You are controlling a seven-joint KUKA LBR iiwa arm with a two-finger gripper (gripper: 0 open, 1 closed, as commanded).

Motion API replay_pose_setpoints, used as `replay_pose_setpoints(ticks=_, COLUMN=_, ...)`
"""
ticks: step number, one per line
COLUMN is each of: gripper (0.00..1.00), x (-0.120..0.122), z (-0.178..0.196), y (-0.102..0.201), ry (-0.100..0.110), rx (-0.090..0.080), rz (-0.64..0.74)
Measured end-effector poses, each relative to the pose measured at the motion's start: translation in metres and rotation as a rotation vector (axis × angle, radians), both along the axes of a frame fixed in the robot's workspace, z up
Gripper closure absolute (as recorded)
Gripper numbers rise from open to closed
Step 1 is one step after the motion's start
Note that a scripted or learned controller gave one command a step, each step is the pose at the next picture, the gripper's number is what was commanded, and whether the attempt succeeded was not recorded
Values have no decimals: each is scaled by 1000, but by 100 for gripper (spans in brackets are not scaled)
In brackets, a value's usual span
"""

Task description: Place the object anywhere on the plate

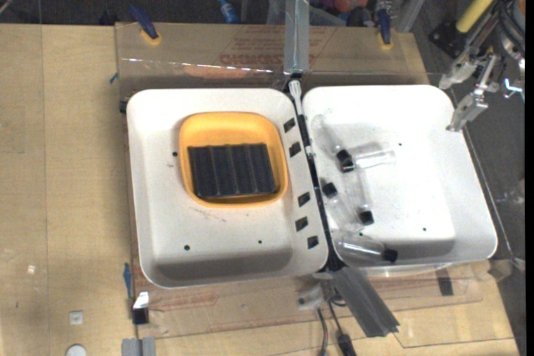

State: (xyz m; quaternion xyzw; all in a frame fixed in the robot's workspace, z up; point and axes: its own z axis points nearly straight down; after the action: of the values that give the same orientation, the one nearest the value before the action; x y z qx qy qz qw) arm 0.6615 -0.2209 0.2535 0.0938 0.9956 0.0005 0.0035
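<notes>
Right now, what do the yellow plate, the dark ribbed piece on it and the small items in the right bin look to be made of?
Yellow plate: likely plastic, smooth with a soft sheen on its rim.
Dark ribbed piece: matte black, ridged; rubber or plastic, can't tell which.
Small items: clear bodies with black caps, so probably transparent plastic or glass.
Right bin: glossy white, probably moulded plastic, with rounded corners.

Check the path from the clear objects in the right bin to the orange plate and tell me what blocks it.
The raised divider between the bins stands between the clear objects and the orange plate. The plate already carries a dark ribbed block.
</notes>
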Motion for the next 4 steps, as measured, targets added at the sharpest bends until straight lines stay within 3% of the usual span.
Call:
replay_pose_setpoints(ticks=1, gripper=0, x=-1, z=-23, y=0, ry=1, rx=0, rz=358)
replay_pose_setpoints(ticks=3, gripper=0, x=8, z=-8, y=0, ry=-5, rx=-8, rz=912)
replay_pose_setpoints(ticks=4, gripper=0, x=7, z=-40, y=0, ry=0, rx=-3, rz=1236)
